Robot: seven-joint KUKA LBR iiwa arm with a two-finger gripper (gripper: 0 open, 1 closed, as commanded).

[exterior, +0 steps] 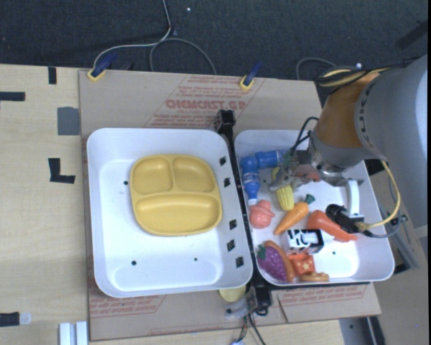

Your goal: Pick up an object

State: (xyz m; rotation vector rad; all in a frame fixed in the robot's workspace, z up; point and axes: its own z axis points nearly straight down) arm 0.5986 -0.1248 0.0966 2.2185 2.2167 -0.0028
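We judge nothing lifted yet — gripper [291,172] low over the corn [283,195] at the right bin's [377,264] ten o'clock, jaw state we cannot tell.

Overhead slant on both bins [100,192]

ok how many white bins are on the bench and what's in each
2. The left bin holds a yellow divided plate. The right bin holds a pile of toy food, including a carrot and a purple piece; the arm may hide more.
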